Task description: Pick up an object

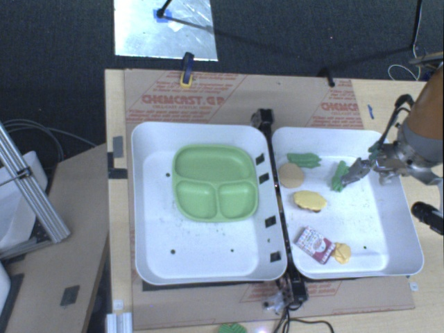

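2 white bins on the bench: left bin [149,207] carrying a green divided tray [214,183], right bin [395,255] carrying the loose items. Scattered there: a green leafy piece [304,159] near the far edge, a tan round piece [291,176] beside the left wall, a yellow piece [309,200] mid-bin, a red-and-white packet [314,245] and a small yellow piece [341,253] near the near edge. Gripper [355,172] low over the far half, right at a green elongated piece [339,175]. Cannot tell how wide the pincer stands, nor whether anything sits in it. Likely the reach-and-grasp step, lift not yet done. Next: a firm close astride the green piece, then a straight rise clear of the bin walls.
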Controlling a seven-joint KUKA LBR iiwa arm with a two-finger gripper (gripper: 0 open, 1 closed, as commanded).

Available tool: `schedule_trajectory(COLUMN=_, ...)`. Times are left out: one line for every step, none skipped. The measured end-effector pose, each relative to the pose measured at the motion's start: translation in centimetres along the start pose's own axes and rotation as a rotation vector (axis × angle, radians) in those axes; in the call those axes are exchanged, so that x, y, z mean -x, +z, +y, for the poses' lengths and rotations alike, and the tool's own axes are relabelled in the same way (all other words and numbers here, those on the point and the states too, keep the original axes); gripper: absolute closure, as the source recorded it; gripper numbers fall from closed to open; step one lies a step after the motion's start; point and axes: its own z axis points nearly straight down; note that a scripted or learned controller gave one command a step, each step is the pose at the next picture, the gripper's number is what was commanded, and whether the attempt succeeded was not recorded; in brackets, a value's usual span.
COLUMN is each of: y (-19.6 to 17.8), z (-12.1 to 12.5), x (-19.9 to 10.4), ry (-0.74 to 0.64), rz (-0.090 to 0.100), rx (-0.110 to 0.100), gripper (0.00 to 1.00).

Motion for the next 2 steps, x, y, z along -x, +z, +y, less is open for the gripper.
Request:
schedule_trajectory(y=3.7, z=4.6, x=-2.9, ry=-0.005, rz=0.0, rx=0.003, gripper=0.0)
schedule_trajectory(y=11.3, z=5.2, x=1.6, ry=0.004, rz=-0.001, rx=-0.004, gripper=0.0)
